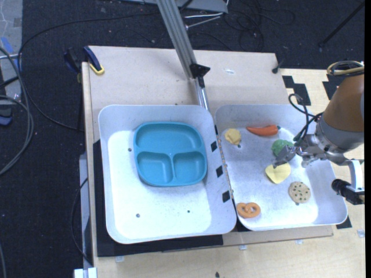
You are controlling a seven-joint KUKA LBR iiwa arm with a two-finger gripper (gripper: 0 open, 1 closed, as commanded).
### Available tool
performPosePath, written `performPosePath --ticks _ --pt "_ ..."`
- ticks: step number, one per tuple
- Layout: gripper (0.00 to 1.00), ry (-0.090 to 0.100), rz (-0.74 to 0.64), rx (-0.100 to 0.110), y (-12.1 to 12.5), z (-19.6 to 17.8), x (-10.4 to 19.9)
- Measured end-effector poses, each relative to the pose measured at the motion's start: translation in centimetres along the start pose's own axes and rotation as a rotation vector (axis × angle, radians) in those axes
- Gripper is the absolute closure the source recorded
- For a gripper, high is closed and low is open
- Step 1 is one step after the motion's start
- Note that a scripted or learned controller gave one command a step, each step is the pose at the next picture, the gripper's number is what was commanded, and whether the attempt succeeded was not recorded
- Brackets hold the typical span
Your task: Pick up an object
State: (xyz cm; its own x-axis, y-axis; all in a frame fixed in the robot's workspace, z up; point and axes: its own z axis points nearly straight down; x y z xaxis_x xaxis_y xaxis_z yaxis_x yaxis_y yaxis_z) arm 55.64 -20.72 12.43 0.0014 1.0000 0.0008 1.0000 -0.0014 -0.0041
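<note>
On the desk [174, 74] sit 2 shallow white bins side by side. The left bin [116, 213] carries a blue divided plate [171, 154] with 3 compartments, lying flat toward the bin's upper part. The right bin [324, 213] carries 6 small toy foods: a yellow piece [232, 136] near its upper left, an orange-red pepper [262, 130] beside that, a green leafy piece [282, 147] toward the middle, a pale yellow heart-shaped piece [278, 173] just below the green one, a brown spotted cookie [299, 192] lower right, and an orange pretzel [248, 209] near the bin's lower left corner. The arm [345, 112] reaches in from the right, and its hand [293, 153] hangs low over the right bin, right at the green leafy piece and just above the heart-shaped piece. Whether its grip is apart or together I cannot tell, nor whether it touches anything.
</note>
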Motion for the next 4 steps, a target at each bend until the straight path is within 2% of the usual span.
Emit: performPosePath --ticks 1,2,4 --pt "0.00 -0.002 0.000 -0.008 0.2 3.1 0.0" --pt "1.00 -0.002 -0.001 -0.015 0.4 1.7 0.0" --pt "1.00 -0.004 -0.001 -0.010 0.2 -7.4 -0.9"
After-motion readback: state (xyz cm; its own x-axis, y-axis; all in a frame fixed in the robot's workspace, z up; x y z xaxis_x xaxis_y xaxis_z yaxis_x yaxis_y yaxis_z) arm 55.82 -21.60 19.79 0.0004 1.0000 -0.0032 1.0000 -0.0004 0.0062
